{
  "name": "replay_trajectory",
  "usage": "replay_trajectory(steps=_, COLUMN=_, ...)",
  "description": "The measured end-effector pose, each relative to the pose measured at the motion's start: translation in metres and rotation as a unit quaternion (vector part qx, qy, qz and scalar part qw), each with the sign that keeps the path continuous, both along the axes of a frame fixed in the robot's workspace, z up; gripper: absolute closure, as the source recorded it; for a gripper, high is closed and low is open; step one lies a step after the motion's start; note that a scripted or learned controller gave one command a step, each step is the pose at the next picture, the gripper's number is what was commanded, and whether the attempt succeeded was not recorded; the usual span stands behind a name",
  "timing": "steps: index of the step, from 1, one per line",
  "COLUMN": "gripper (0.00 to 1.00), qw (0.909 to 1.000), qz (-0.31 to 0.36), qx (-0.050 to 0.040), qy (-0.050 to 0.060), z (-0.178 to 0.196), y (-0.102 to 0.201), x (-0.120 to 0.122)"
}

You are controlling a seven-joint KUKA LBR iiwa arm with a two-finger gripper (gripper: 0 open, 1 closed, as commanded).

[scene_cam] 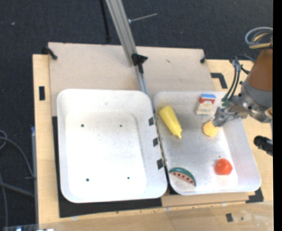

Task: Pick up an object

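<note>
The tool [219, 119] hovers just beside the small yellow piece [210, 129]; its grip I cannot tell; next, descend squarely over it

Two bins stand side by side on the bench [42, 129], the left bin [64, 105] touching the right bin [249, 172] along one edge. In the right bin, a bottle [170, 121] lies near the left wall. A small carton [206, 104] stands toward the back. Just in front of the carton is a lemon [210, 129], and the gripper [221, 118] is above it, beside the carton. A tomato [223, 167] lies near the front right. A watermelon slice [183, 176] lies at the front left corner. A metal pole [123, 28] rises behind the bins.
</note>
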State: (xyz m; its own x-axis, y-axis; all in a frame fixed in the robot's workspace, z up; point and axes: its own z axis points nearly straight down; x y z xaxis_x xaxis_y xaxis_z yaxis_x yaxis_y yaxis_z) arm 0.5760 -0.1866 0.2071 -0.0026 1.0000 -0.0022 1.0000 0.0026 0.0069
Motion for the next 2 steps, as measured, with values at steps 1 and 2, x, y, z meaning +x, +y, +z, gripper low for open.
replay_trajectory(steps=1, gripper=1.00, qw=1.0000, qz=0.001, qx=-0.0005, qy=-0.001, z=0.065, y=0.001, x=0.001)
replay_trajectory(steps=2, gripper=1.00, qw=1.0000, qz=0.002, qx=0.0012, qy=0.004, z=0.052, y=0.050, x=0.015)
